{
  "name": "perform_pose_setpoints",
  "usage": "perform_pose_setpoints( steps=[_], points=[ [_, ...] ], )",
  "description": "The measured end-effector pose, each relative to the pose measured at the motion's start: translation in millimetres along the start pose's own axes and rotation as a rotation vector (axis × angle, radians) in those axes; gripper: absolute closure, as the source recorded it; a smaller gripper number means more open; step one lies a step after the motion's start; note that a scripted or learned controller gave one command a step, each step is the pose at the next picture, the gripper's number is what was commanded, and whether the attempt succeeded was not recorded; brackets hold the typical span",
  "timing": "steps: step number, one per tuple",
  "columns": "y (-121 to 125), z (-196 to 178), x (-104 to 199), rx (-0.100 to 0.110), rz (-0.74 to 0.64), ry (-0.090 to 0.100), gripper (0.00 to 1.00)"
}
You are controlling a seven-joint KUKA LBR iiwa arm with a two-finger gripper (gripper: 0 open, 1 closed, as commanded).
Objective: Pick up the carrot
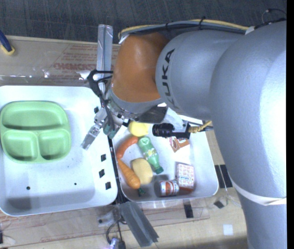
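The carrot (129, 175) is a short orange piece lying at the front left of the right bin (209, 154), beside a pale yellow potato-like piece (143, 171). My gripper (96, 130) hangs over the right edge of the left bin (48, 196), up and to the left of the carrot and well apart from it. I see nothing held in it. The arm's orange band and grey body cover the back of the right bin.
The right bin also holds a red-orange sausage-shaped piece (125, 144), a green bottle (150, 154), a yellow fruit (139, 128), a can (168, 188), a red box (185, 174) and a brown packet (179, 143). A green divided tray (32, 130) lies in the left bin.
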State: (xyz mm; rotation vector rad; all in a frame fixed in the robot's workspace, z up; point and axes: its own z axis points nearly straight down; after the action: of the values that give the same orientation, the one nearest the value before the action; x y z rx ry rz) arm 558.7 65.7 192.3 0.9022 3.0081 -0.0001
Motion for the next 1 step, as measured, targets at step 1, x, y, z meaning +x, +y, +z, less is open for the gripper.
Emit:
perform_pose_setpoints(
  steps=[1],
  points=[
    [52.3,78.6,84.8,0.002,-0.432,0.004,0.0]
  ],
)
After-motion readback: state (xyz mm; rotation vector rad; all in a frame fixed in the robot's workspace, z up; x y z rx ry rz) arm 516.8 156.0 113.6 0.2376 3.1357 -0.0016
